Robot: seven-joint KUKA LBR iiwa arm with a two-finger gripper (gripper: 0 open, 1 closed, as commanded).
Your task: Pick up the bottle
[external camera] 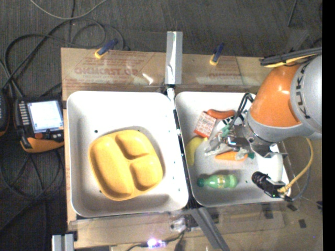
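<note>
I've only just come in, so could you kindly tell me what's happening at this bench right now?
A grey and orange robot arm reaches in from the right over the right bin. Its tool sits low among a red packet, a carrot and a yellow fruit. The green bottle it is after lies on its side nearer the front, apart from the tool. The left bin holds a yellow divided tray.

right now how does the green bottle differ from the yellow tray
The bottle is green, slim and small, lying on its side in the right bin. The tray is yellow, broad, divided into compartments, and lies flat in the left bin. Each rests on a white bin floor.
</note>
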